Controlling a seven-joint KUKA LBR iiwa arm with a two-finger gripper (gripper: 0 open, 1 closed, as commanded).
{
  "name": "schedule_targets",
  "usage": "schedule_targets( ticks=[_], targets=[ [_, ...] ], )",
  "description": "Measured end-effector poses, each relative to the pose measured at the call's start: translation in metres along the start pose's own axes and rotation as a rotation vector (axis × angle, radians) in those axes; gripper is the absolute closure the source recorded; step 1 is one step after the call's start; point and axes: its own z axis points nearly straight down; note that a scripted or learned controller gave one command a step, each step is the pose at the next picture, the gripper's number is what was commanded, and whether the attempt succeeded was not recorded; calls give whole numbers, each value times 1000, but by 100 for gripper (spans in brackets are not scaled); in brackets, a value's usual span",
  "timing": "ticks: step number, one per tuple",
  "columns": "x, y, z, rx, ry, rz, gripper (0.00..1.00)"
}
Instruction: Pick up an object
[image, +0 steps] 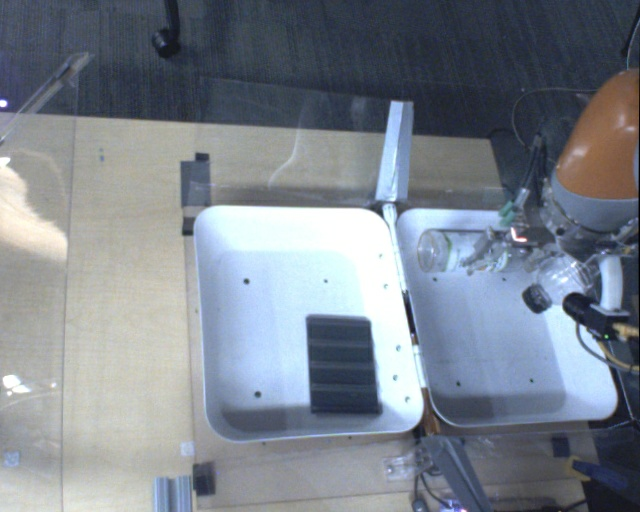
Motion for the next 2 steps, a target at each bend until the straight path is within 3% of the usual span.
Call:
schedule_targets(
  ticks=[1,2],
  targets=[
    [-21,69,54,-2,-1,-104,0],
    [-6,86,99,-10,-2,-169,0]
  ],
)
